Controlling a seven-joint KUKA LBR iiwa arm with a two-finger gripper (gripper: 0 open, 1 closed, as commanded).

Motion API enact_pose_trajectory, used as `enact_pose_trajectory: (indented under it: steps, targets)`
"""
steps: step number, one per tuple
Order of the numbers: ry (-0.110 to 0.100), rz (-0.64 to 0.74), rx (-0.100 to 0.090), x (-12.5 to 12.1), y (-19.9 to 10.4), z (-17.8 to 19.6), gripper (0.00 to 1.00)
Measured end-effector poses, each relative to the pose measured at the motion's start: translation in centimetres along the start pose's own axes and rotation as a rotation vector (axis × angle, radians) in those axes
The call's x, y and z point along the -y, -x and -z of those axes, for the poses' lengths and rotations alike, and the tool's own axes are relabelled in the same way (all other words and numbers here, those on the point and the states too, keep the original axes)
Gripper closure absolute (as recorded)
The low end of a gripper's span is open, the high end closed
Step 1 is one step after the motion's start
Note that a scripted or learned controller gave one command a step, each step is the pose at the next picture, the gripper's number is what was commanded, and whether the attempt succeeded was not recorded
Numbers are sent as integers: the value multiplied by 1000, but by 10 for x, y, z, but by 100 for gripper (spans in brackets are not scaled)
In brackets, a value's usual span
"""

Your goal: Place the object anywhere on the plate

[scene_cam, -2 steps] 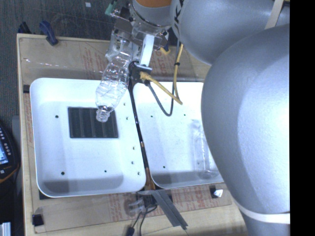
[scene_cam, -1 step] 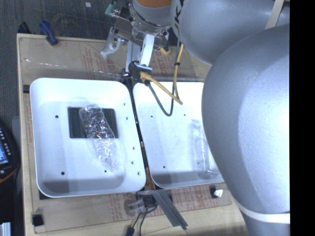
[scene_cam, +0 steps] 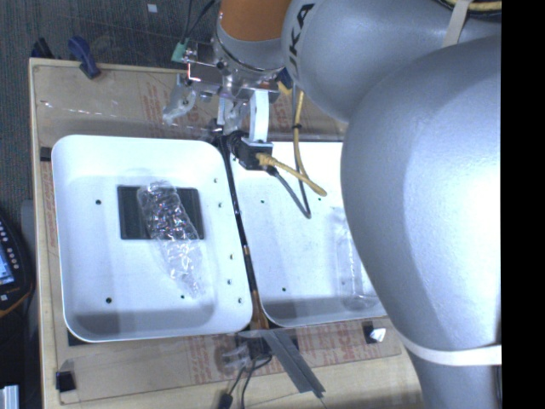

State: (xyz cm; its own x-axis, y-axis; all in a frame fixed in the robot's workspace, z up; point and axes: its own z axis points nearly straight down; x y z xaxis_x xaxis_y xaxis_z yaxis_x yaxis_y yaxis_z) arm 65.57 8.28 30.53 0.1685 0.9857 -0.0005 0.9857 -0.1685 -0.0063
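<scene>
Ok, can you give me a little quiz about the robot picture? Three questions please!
1. True or false: the dark square plate sits in the white bin on the view's left.
2. Pick one. The crinkly clear bottle is: A) standing upright beside the plate, B) lying down, partly on the plate, C) out on the bench behind the bins.
3. Fill in: the band above the arm's wrist is coloured ____.

Key: 1 true; 2 B; 3 orange.
</scene>
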Motion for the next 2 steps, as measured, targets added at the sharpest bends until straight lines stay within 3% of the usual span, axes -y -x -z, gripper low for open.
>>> enact_pose_trajectory:
  steps: [1, 2]
  targets:
    - [-1, 73, 0, -4, 20, -2, 0]
    - [0, -13, 2, 50, -50, -116, 0]
